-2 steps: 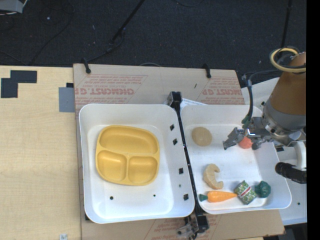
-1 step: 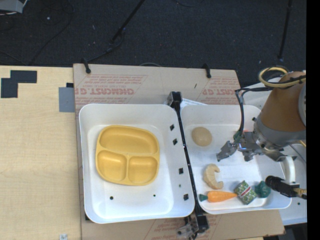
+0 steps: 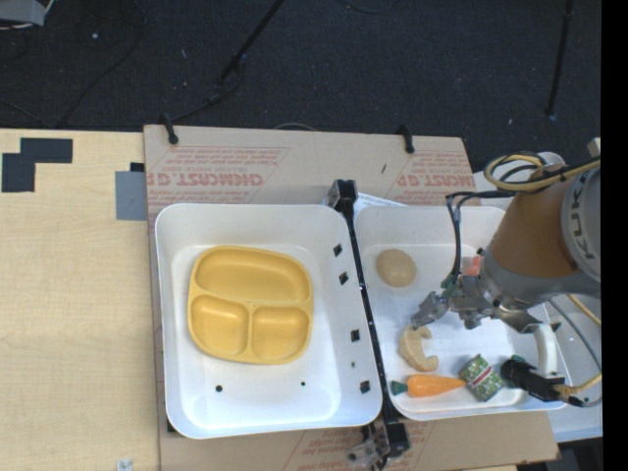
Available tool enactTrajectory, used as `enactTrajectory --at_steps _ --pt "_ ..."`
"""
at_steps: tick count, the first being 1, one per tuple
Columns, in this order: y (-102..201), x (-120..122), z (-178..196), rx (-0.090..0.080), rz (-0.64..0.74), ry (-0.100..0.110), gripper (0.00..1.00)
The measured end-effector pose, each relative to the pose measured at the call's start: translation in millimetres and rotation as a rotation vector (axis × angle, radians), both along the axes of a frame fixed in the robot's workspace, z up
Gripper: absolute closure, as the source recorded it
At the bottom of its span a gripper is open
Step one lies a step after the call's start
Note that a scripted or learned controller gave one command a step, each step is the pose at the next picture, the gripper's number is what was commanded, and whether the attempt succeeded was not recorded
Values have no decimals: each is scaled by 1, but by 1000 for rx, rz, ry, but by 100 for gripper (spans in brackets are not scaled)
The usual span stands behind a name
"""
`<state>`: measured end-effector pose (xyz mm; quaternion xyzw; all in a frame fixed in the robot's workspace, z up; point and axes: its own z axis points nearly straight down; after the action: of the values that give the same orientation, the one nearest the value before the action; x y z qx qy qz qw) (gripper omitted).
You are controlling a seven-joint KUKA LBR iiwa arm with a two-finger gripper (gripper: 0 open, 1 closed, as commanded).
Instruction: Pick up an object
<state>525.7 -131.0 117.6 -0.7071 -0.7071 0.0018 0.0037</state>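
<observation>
Wood-topped bench, right white bin [image 3: 422,226]. Gripper [image 3: 433,311]: opening cannot be told; nothing seen held. Nearest candidate, pale crescent toy food [image 3: 418,349]: just beside gripper on the near side, apparently apart, long axis pointing roughly toward gripper.

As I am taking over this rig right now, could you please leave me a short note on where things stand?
Pincer: over the right bin, between the beige ball and the croissant; nothing seen in it.
Also in that bin: carrot, green pack.
Yellow plate lies in the left bin.
Done: nothing lifted yet.
Left: grasp one object and lift it.
</observation>
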Motion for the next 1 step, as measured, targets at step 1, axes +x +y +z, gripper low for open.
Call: enactTrajectory --at_steps 1 --pt "-1 1 12 -1 -4 -2 100"
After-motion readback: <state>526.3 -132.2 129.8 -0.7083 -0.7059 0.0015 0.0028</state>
